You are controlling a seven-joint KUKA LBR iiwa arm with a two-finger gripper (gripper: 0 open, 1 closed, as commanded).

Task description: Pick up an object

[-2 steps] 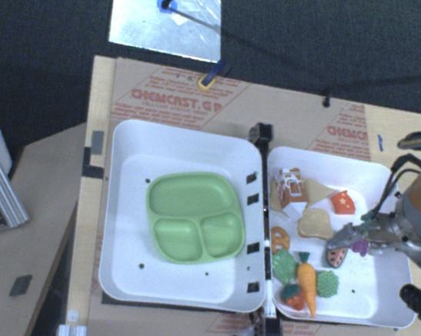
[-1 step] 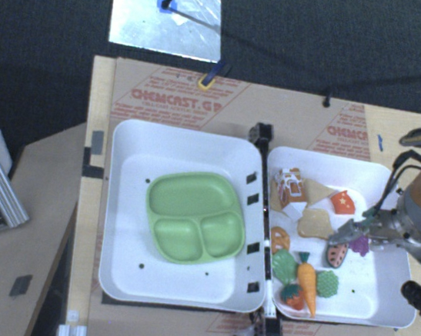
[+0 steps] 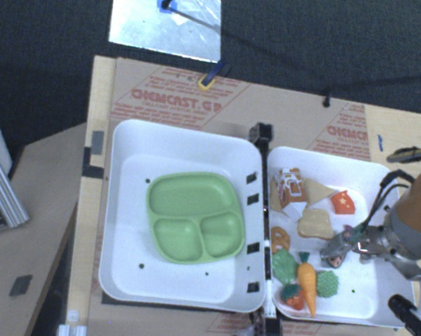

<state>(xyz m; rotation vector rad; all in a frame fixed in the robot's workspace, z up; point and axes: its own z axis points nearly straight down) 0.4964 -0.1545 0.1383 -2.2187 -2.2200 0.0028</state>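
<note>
The gripper [image 3: 336,251] hangs low in the right bin [image 3: 354,304], its grey tip down among the toy food, probably because the program has dropped it into the pile to try a grasp. Whether its fingers are spread or closed cannot be told; the tip is small and blurred, and nothing can be seen caught in it.

Any piece would serve as the object to pick up. The nearest one is the pale toast [image 3: 314,224], just up and to the left of the tip and perhaps touching it. Beyond that lie a tan wedge [image 3: 317,192] and a gingerbread house [image 3: 288,186], with a red piece [image 3: 343,202] straight above the tip. Below the tip sit a carrot [image 3: 307,286], a green floret [image 3: 326,284] beside it, a second green piece [image 3: 284,265], a pretzel [image 3: 280,237] and a tomato [image 3: 293,296]. The food is bunched toward the bin's left wall, which leaves the arm side bare for the reach.

Counted: two bins, one green tray [image 3: 196,217] with three compartments lying alone in the left bin [image 3: 126,268] well away from the tip, and about nine food pieces, two of them green, one each of the rest.
</note>
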